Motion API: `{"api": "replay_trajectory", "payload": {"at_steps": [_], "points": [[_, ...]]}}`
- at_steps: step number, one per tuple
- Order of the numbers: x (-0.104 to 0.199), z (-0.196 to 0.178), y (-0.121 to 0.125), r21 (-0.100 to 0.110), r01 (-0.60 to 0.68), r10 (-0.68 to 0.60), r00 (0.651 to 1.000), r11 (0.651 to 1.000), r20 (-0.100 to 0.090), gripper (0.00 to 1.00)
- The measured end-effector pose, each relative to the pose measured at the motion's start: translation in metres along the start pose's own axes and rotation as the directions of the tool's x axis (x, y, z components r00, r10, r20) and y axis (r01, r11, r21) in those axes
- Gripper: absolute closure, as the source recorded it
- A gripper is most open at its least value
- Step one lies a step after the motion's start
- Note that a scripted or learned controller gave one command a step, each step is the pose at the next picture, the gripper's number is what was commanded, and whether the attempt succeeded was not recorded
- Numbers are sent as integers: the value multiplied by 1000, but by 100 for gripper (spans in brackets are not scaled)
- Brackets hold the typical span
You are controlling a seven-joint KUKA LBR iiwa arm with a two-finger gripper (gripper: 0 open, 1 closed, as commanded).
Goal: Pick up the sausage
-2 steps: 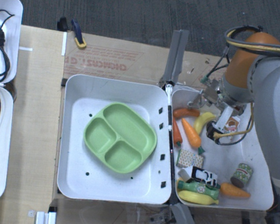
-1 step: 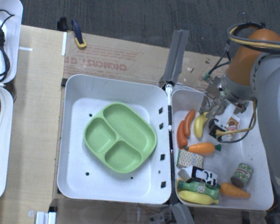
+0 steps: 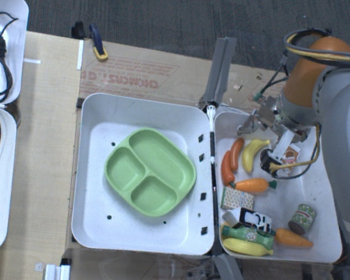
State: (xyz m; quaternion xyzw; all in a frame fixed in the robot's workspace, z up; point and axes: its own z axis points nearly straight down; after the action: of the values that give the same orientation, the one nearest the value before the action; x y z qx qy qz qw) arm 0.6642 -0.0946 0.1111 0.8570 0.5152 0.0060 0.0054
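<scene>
Nearest the lens, a yellow-and-green toy (image 3: 248,241) lies against the front wall of the right-hand bin (image 3: 330,210), well apart from the job. The sausage (image 3: 229,166) lies farther back in that same bin. It is a reddish length running along the wall next to the other bin, with a banana (image 3: 254,154) just beside it and an orange carrot (image 3: 254,185) near its nearer end. The tool (image 3: 255,123) hangs over the bin's far corner, close above the sausage's far end and the banana's tip. Whether it is released or clenched I cannot tell from this slant, and I see nothing held in it.

The step in hand, as I judge it, is the approach. To do it well, the tool should move toward the camera until it stands over the sausage's middle. It should then turn so that it closes across the narrow width (not along the length) and come down straight. The wall leaves little room on one side and the banana crowds the other, so an off-centre descent may catch the banana or jam on the rim. A smooth, round thing may roll out of a shallow pinch, so it is best to go low before closing.
</scene>
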Motion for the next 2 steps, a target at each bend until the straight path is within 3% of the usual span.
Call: {"api": "replay_trajectory", "payload": {"at_steps": [1,2], "points": [[-1,19,-6,17,34,-34,999,999,6,0],[-1,9,-5,16,35,-35,999,999,7,100]]}}
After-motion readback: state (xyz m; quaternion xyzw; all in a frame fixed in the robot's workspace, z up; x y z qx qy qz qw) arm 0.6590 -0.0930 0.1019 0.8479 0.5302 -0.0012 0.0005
